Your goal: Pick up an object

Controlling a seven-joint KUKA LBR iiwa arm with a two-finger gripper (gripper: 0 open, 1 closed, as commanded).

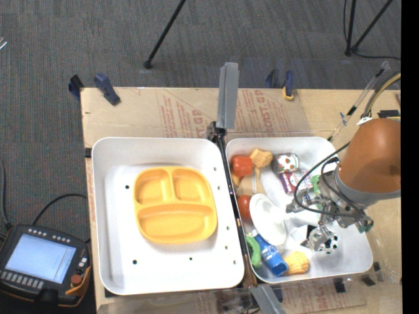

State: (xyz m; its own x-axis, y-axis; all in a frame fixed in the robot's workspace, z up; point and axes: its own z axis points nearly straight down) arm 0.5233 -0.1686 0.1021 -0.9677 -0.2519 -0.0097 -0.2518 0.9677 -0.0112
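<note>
Camera view showed the claw low in the right bin, near the tabletop's front right corner, just over a small black-and-white spotted toy. I could not tell if it was apart or together. It looked like the reaching-down step; next it would need to close on the toy and lift straight up. Close by lay a smooth white round bowl, a blue bottle, and a bumpy yellow corn. The left bin held a shiny yellow tray.
</note>
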